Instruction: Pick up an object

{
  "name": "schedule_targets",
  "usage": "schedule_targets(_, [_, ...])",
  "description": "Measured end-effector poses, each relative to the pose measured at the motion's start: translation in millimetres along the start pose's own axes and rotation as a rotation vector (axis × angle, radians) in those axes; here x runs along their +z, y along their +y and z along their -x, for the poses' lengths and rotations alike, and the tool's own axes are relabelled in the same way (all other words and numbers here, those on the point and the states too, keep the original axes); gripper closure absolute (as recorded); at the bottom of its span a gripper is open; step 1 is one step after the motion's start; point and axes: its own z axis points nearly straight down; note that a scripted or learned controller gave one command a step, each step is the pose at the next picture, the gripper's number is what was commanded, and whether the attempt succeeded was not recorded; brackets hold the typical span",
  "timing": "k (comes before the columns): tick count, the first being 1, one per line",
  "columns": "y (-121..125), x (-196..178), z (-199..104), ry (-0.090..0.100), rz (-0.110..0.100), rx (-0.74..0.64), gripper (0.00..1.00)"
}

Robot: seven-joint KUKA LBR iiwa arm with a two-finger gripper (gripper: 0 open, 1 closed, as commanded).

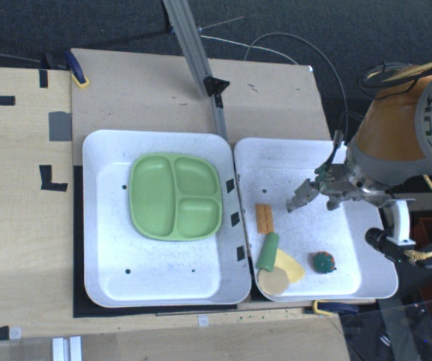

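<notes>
In the camera view, our pincer (300, 199) hangs over the right bin (291, 153), holding nothing; its opening we cannot tell. The orange block (264, 217) lies at eight o'clock from it. We judge the approach step; next comes lowering.

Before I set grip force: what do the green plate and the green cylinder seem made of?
Green plate: probably molded plastic, matte with a soft sheen, and smooth rounded compartment ridges. Green cylinder: likely plastic or foam toy food; uniform flat color, no shine. Too small to tell for sure.
</notes>
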Motion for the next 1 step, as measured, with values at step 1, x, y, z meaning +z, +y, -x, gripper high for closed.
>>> schedule_targets(1, [0.0,-0.1,0.1,0.0,0.0,0.0,0.0])
